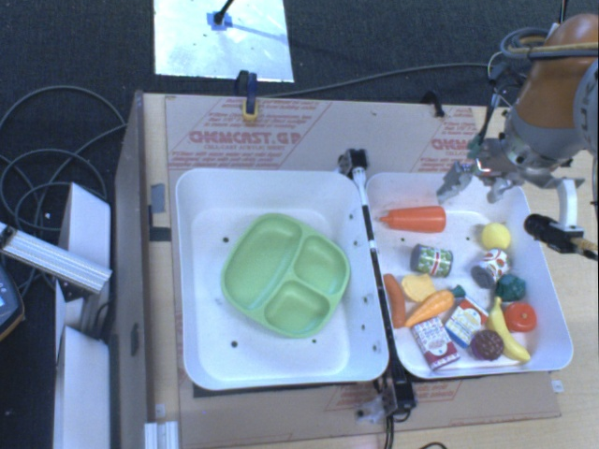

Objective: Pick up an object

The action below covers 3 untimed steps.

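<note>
The gripper (477, 181) hangs over the far part of the right bin (558, 330), its two fingers spread and nothing between them. The nearest likely pick, by my reading, is the orange carrot (412, 218), which lies just below and to the left of the fingers with its long axis running left to right, close to the divider between the bins. It has bare white floor on its far side and to its right, whereas the can (431, 260), lemon (496, 236) and other toys crowd the near half of the bin.
</note>
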Motion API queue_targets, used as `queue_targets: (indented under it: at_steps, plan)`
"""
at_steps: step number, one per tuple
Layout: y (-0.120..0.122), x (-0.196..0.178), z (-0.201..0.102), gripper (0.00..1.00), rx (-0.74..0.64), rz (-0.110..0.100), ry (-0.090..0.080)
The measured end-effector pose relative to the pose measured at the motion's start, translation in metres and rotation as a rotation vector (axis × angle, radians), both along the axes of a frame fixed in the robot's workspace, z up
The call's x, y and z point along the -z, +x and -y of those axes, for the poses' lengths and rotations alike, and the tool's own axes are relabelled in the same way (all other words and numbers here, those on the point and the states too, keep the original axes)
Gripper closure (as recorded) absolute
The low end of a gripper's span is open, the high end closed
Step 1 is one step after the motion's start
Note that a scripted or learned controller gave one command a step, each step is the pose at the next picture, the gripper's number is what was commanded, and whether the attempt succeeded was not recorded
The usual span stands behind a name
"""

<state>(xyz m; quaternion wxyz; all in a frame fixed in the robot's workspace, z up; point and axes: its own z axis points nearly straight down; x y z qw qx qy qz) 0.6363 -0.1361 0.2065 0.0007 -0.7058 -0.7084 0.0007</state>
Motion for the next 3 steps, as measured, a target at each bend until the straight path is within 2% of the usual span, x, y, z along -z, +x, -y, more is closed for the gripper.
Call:
queue_targets:
  at_steps: [1,2,3]
  plan:
    - [-0.036,0.124,-0.021,0.00,0.002,0.000,0.000]
    - [0.011,0.126,-0.043,0.00,0.007,-0.028,0.001]
    - [-0.035,0.124,-0.025,0.00,0.002,-0.001,0.000]
